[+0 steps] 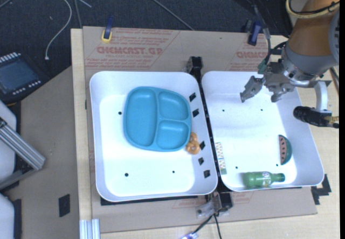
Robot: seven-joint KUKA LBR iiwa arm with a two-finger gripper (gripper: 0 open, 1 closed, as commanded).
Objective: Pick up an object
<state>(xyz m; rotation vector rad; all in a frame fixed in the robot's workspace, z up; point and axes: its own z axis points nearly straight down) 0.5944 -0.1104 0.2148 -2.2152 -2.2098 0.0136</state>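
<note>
My two-finger gripper [265, 91] hangs over the back of the right-hand shallow white bin [237, 92], fingers spread apart with nothing between them.

Well in front of me in this bin lie a green plastic bottle [261, 179] on its side by the front wall and a watermelon-slice toy [284, 149] near the right wall. In the left white bin [108, 141] sits a blue divided plate [157, 118], a small orange-brown lump [192, 145] just beside its lower right corner.
</note>
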